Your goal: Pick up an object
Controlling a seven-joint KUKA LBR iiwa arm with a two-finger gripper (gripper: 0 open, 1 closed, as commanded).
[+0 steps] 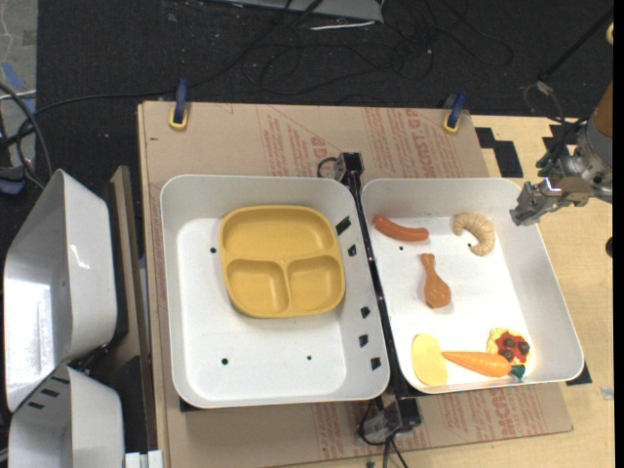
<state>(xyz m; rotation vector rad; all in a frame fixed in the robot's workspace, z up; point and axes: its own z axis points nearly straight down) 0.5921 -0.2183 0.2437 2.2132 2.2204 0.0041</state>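
White plastic forms the two shallow bins that sit side by side on a cardboard sheet (292, 139) in the middle of the frame. The left bin (195, 359) carries a yellow divided plate (283, 259) in its upper half, three compartments showing, tilted a little against the bin's edges. The right bin (556, 310) holds the toy food. Near its upper left lies a red sausage (401, 229), and to the right of that a pale croissant (475, 231) curls close to the upper right corner. Just below the sausage, near the bin's middle, rests a brown chicken drumstick (435, 283), its thick end toward the bottom. Along the lower edge a yellow lemon slice (426, 358) touches the blunt end of an orange carrot (477, 363), and a small pizza slice (510, 344) (red and yellow, with dark spots) sits at the carrot's tip in the lower right corner.

The gripper (534, 207) hangs at the right of the frame, over the upper right rim of the right bin and apart from every item in it. Whether it is parted or closed I cannot tell from this angle. The croissant is the nearest object to it.
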